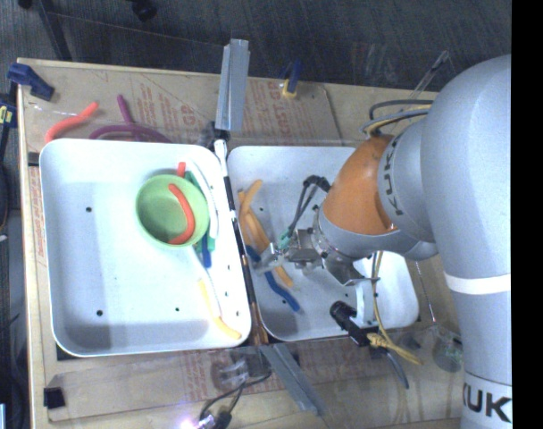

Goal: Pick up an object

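The camera view looks down on a bench (343,105) bearing two white bins side by side. The left bin (93,275) fills the left-centre of the frame; the right bin (289,164) sits just beside it, much of it hidden under the arm (450,177), which enters from the right edge of the frame. The orange band (361,190) shows above the wrist, near the middle of the right bin.

The gripper (270,256) reaches down at the left side of the right bin, close to the wall shared with the left bin. Whether anything sits between its tips cannot be told from here, nor whether they are apart or together; the metal parts blur into the clutter below.

Beside the gripper lie several small things: an orange curved piece (250,217) above it, along the bin's left side, and a blue strip (283,293) just below it, toward the lower part of the bin.

In the left bin a green bowl (164,211) rests in the upper right part, with a red ring (184,213) lying in it. A yellow strip (214,311) runs along that bin's right wall toward its lower right corner.

On the bench at upper left lies a purple cord (129,132), near the left bin's top edge.
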Available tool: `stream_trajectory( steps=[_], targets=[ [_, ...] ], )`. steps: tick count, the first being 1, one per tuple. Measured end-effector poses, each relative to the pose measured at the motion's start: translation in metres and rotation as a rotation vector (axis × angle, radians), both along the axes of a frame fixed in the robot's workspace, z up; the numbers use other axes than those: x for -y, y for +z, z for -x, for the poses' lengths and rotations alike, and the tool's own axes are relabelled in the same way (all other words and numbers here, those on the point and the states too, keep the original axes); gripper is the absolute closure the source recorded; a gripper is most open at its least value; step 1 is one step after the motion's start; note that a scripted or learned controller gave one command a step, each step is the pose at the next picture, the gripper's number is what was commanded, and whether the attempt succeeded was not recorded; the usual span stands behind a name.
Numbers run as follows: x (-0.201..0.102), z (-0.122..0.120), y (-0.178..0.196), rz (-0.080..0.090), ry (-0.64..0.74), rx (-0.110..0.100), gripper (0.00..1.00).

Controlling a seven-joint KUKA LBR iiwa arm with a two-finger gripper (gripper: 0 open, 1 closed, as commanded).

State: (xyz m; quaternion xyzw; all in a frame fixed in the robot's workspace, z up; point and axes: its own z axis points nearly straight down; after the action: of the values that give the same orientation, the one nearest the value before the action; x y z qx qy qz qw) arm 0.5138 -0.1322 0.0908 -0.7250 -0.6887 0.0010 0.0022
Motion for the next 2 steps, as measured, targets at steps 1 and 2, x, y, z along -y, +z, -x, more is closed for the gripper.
stream_trajectory(
  steps=[1, 2],
  targets=[
    [-0.0023, -0.0011, 0.0112, -0.004, 0.007, -0.002, 1.00],
    [-0.0009, -0.0003, 0.0102, -0.002, 0.005, -0.004, 0.00]
  ],
)
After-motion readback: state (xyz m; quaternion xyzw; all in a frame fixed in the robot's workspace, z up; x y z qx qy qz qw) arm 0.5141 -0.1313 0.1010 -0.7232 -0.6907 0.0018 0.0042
